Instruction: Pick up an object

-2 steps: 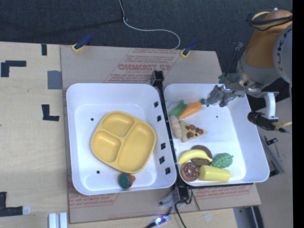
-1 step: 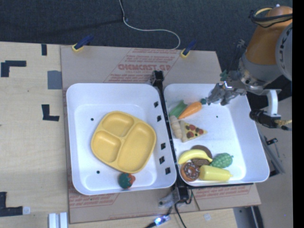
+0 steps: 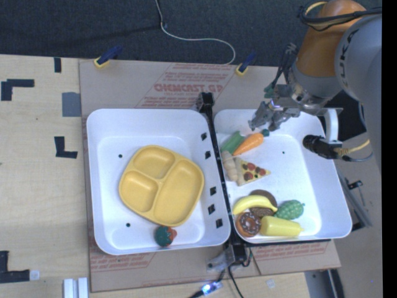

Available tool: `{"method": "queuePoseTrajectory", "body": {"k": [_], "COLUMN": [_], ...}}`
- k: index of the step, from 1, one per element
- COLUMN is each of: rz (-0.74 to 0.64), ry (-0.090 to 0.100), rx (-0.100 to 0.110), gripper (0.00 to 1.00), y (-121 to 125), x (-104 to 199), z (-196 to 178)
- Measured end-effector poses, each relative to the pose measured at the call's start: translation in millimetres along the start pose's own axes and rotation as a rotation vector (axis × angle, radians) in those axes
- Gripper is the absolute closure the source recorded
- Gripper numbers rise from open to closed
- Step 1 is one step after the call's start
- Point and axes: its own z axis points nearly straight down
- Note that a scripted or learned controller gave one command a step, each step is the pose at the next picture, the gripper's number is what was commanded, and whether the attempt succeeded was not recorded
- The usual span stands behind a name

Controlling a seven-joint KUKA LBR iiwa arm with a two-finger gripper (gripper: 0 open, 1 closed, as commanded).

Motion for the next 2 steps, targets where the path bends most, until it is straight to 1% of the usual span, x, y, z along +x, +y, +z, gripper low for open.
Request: {"method": "queuePoseTrajectory", "body": {"k": [1, 2], "rz": [0.002, 0.000], "ry": [-0.001, 0.000], "rx": [0.002, 0.002], "gripper": [1.00, 1.00], "y": [3.9, 2.1], "x": [46.5, 97.0], "z": [8.6, 5.9]}}
